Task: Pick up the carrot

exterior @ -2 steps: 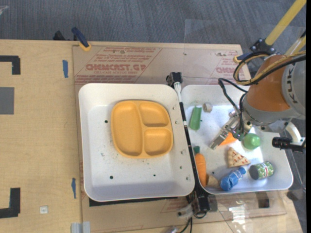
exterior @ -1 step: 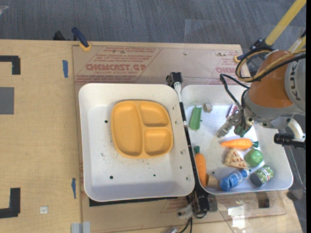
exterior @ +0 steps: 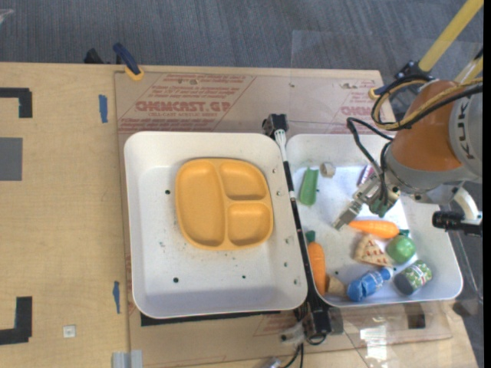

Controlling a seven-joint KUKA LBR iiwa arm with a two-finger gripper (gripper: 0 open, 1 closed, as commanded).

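small orange plastic toy carrot [exterior: 374,226] lies flat, just below gripper [exterior: 360,208], not gripped. gripper opening: cannot tell. carrot likely light, stiff, smooth and slippery; best grip across thick middle.

In the right bin [exterior: 453,282], the gripper [exterior: 354,210] hangs just above the carrot [exterior: 374,226], left of the frame's right edge.
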